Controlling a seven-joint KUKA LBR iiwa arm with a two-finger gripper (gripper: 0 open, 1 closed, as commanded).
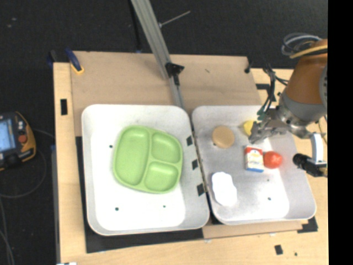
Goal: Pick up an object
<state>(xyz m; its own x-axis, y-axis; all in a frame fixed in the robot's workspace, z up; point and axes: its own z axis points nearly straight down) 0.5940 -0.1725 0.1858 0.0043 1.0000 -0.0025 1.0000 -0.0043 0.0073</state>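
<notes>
Green tray [147,159], tan disc [223,137], red ball [273,160], white bins [99,126], yellow piece [248,127].

From my remote station I cannot tell if the hand [259,130] is open or closed; its tips are too small and dark against the bin. Just beside the hand, a yellow object [249,127] is partly covered by it, so I cannot name it. The arm [306,90] behind the hand is cut off by the picture's edge. The label on the small carton [254,160] below the hand is too blurred to read. Far from the hand, a device with a screen [12,138] is cut by the opposite edge.
</notes>
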